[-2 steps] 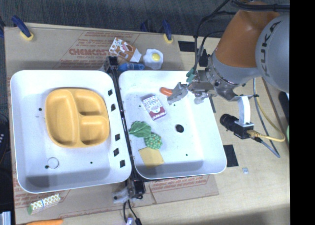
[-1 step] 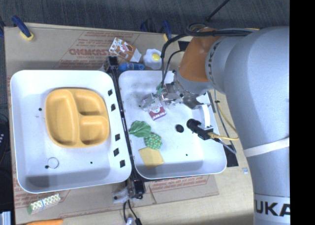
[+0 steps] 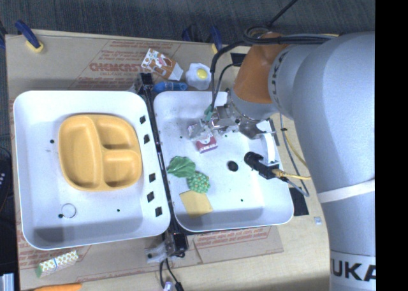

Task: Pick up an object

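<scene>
Lying just below claw (image 3: 213, 121): red packet (image 3: 207, 146)

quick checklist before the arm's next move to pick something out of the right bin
1. Gripper low over right bin, above the small red item: ok.
2. Anything held between the fingers: cannot tell.
3. Red item apart from the green pieces and yellow block: ok.
4. Red item away from the bin walls: ok.
5. Yellow tray sits in the left bin, off the arm's path: ok.
</scene>
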Available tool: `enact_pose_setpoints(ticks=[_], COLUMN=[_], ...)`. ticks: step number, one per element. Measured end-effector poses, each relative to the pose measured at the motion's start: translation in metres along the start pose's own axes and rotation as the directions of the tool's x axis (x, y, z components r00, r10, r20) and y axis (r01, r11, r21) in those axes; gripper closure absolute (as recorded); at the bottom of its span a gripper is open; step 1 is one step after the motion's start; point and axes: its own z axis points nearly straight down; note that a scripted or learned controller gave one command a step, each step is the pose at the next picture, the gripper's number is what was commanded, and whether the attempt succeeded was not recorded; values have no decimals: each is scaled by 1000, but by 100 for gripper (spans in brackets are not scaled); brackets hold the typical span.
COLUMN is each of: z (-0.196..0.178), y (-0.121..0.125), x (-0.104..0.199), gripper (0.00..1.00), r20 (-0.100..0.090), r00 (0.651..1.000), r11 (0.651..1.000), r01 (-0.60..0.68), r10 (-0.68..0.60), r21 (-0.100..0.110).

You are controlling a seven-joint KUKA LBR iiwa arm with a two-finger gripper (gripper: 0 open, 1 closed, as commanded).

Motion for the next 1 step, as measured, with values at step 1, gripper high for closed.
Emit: enact_pose_setpoints(ticks=[1], z=[-72], y=[41], x=[15], gripper=[100], r20=[-1], r00=[1000], r11=[1000], r01=[-16], r10=[16], r21=[-5])
